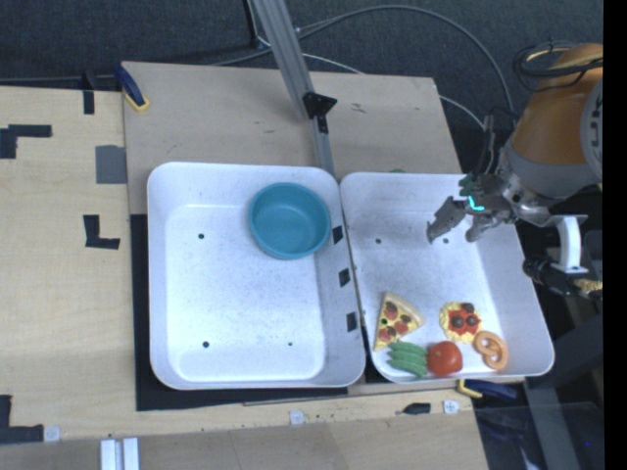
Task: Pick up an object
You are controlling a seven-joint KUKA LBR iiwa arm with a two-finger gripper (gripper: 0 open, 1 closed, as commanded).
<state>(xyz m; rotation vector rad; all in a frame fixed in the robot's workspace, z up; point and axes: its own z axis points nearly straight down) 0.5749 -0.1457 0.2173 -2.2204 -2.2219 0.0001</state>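
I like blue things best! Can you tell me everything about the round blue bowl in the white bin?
The round blue bowl looks like smooth plastic, teal-blue all over, with a slightly lighter rim and a flat inner bottom. It stands upright, mouth up, with nothing visible inside. It sits in the left white bin, in the far corner nearest the right bin, resting on the bin's speckled floor close to the walls. No other item touches it.

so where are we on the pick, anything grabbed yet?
Done: nothing lifted. The pizza slice, tomato, pretzel and green vegetable all lie at the near end of the right bin; the blue bowl sits in the left bin. In hand: the gripper is open above the right bin's far half, holding nothing. Left: descend, grasp, lift.
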